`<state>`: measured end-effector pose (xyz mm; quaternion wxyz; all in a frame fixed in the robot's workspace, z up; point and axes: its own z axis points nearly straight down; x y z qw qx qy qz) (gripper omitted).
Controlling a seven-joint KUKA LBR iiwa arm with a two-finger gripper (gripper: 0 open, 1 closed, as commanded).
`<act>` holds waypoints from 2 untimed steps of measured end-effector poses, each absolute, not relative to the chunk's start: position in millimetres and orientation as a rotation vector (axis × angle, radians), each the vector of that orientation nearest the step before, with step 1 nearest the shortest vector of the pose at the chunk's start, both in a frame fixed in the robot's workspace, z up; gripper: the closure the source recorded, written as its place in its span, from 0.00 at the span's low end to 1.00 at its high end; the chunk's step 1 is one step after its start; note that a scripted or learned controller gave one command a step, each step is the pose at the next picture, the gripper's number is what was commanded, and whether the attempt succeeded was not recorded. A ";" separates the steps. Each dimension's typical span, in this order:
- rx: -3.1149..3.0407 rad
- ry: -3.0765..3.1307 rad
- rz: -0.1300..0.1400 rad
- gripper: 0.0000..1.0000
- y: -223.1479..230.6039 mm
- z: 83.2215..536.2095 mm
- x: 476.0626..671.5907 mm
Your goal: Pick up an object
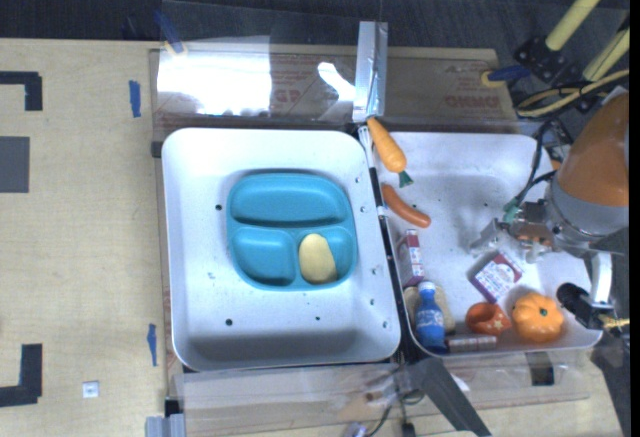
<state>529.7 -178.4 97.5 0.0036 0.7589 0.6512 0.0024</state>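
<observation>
- Objects (485, 317) to pick lie scattered in the right bin (470, 150), smooth white plastic.
- Left bin (200, 325) holds a glossy blue tray (290, 200) with a pale egg-shaped lump (318, 258).
- Gripper (515, 225) hangs mid-bin near a purple packet (495, 277); open or closed, cannot tell.
- Round orange pumpkin (538, 317), tapered carrot (387, 147), red sausage (407, 208), blue bottle (430, 317).

Bright, even overhead light. Strong white glare washes over the clear plastic sheet (240, 80) behind the bins. Soft shadows pool along the left bin's (190, 255) lower wall. The whole picture is slightly soft, the arm (598, 175) blurred.
</observation>
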 end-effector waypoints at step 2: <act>2.379 2.042 0.005 0.00 -154.1 87.2 513.6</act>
